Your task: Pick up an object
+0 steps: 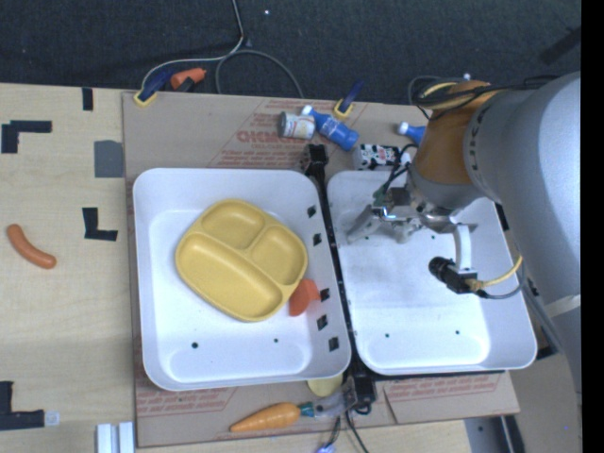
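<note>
I have the arm [514, 149] reaching in from the right, its wrist low over the right bin [425, 347]. The jaws [373, 220] sit near that bin's upper left part, close to the divider between the bins, and I cannot tell whether they are open or closed: all I get is a grey blur of metal against white plastic, and I see nothing between them.

The things I could pick are in the left bin [170, 347]. The yellow divided plate [241, 258] lies flat in the middle of it, and a small orange piece [303, 297] rests touching the plate's lower right edge. I judge the plate to be rigid, light moulded plastic, smooth and probably slippery; lying flat, it offers only its raised rim or one of the ridges between compartments to pinch. The orange piece looks small and light, an easier bite for two fingers, though its closeness to the plate could crowd one finger. What it is made of I cannot make out.

The wrist and its cabling [467, 276] hide part of the right bin's floor, so I cannot say what lies under them. A carrot [266, 417] lies on the surface below the left bin, a sausage-shaped thing [31, 246] lies well off to the left, and a blue-and-white clutter [321, 125] sits above the bins, too small to read.
</note>
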You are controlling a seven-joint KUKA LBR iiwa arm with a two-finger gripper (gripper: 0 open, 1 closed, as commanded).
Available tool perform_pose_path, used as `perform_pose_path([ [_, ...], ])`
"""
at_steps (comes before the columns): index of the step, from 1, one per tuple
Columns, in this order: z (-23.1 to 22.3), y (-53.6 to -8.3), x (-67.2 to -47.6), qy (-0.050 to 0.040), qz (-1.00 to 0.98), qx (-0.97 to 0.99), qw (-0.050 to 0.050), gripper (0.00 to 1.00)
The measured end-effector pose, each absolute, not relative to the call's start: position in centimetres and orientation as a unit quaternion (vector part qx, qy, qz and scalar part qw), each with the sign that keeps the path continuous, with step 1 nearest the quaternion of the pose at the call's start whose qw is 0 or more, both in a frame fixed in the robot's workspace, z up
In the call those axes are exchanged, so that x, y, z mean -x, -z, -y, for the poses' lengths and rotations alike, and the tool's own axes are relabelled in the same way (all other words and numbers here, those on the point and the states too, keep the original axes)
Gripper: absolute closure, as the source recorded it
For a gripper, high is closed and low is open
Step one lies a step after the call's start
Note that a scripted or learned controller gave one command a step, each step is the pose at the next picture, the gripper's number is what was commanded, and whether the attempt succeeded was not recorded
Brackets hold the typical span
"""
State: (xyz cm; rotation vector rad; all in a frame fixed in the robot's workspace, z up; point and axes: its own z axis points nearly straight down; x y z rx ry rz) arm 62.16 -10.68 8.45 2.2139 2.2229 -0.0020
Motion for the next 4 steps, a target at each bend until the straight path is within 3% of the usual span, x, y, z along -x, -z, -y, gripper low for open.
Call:
perform_pose_path([
  [1, 9.5, -8.5, -66.9, 0.0040, -0.709, -0.705, -0.001, 0.00],
  [2, 9.4, -8.7, -62.3, -0.0005, -0.707, -0.707, 0.002, 0.00],
  [3, 10.1, -8.5, -66.6, -0.0008, -0.708, -0.706, 0.001, 0.00],
  [4, 10.1, -9.6, -66.5, -0.0003, -0.708, -0.706, 0.002, 1.00],
])
